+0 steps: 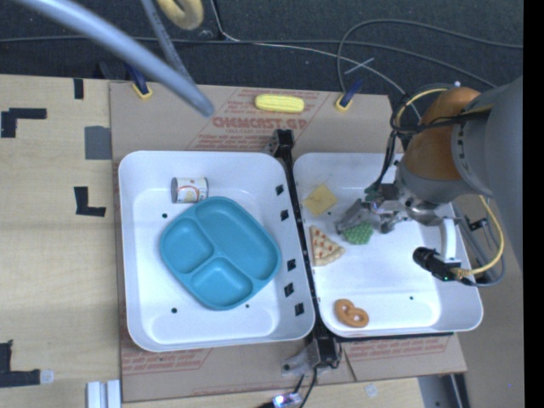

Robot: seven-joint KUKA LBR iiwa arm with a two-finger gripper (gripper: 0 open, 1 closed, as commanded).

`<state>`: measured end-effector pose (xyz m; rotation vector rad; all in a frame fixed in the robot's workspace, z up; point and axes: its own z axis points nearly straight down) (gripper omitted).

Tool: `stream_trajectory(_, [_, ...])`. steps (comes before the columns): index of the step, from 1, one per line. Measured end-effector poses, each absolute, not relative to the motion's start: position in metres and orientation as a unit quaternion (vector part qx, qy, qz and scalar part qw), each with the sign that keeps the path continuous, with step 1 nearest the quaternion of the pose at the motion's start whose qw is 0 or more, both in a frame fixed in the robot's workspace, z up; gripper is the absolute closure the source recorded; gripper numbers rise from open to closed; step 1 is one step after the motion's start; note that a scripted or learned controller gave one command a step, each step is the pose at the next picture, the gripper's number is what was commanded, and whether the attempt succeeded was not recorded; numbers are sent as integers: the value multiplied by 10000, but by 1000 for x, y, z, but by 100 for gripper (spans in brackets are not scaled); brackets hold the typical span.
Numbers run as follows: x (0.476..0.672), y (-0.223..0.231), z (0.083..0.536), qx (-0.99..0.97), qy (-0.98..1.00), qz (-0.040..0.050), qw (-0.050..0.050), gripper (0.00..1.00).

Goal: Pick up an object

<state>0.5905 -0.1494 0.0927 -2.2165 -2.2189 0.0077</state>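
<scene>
My gripper (364,218) hangs low in the right bin (425,313), near its middle, right over a small green object (360,234). The green object lies just under and in front of the fingertips; whether it is gripped cannot be made out. A pale yellow cheese-like square (320,200) lies to the gripper's left, a pizza slice (324,247) sits below that by the bin's left wall, and a pretzel (350,314) rests near the front edge.
The left bin (136,313) holds a blue divided plate (220,251) and a small can (189,190) lying on its side. A yellow corn-like toy (279,104) lies on the cardboard behind the bins. Cables run beside the arm at the right.
</scene>
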Motion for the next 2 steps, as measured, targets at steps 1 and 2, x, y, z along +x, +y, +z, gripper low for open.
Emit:
stream_trajectory(1, [591, -149, 86, -7063, -7079, 5, -7, 0])
stream_trajectory(2, [592, -149, 96, -7063, -7079, 2, -18, 100])
